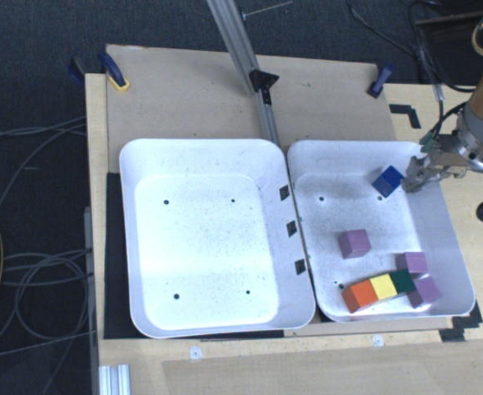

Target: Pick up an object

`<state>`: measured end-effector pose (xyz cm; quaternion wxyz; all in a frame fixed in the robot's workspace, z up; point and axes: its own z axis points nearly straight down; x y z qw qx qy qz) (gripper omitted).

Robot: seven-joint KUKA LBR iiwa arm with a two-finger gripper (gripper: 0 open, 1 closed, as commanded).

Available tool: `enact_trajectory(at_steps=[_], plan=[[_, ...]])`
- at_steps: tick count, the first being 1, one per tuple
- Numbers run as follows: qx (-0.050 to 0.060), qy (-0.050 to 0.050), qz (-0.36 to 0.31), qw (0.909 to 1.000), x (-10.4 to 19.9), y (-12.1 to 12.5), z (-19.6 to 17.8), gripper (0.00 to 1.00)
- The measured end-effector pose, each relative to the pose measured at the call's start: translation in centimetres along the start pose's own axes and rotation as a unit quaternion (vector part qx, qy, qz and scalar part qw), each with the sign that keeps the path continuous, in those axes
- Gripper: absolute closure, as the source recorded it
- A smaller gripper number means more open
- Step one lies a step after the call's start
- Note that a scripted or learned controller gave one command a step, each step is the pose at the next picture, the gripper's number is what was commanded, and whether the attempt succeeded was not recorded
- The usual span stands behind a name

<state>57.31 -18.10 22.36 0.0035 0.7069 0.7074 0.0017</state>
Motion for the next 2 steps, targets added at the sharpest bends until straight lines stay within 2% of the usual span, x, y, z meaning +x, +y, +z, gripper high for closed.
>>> enact_trajectory(at_steps=[1, 2], plan=[[0.001, 0.000, 0.000, 1.0000, 0.0, 0.2, -3.7, 1.00], [0.004, 0.002, -0.002, 1.0000, 4.7, -0.2, -2.8, 1.00]])
